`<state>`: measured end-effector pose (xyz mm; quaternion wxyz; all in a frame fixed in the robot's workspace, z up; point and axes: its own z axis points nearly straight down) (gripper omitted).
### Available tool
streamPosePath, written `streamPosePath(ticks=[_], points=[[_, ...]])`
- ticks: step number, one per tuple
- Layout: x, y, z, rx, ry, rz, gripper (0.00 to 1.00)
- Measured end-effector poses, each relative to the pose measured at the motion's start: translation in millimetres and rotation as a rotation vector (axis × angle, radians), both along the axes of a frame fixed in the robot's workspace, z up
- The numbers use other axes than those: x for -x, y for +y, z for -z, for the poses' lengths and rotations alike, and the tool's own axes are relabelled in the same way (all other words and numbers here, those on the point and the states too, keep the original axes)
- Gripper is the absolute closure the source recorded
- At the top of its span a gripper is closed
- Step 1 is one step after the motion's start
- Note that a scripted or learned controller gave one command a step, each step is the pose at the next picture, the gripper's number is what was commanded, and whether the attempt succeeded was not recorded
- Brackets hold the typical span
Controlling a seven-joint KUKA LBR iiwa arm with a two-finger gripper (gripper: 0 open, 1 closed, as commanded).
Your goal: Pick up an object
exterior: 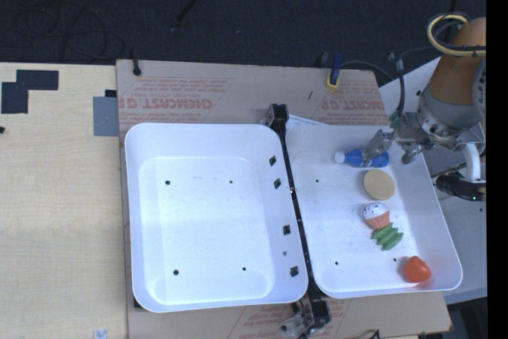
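Observation:
The right bin [444, 228] holds several small things. A blue bottle-like object with a white cap [359, 159] lies near its far edge, and a tan round disc [379, 185] sits just in front of it. Further forward are a small cupcake-like toy [376, 214], a green piece [387, 237] and a red-orange object [416, 270] near the front right corner. My gripper [394, 150] hangs over the bin's far right part, just right of the blue object. Its fingers stand open with nothing between them.
The left bin [135, 194] sits beside the right one, with a black divider strip [287, 202] between them. Both rest on a cardboard sheet [198, 95]. Cables and a yellow loop [446, 24] lie around the arm at the right.

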<state>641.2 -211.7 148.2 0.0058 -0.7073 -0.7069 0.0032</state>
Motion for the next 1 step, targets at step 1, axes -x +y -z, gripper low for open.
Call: streamPosePath(ticks=[1], points=[[-4.4,-2.5,-118.1,0.007,-0.023,-0.003,0.00]])
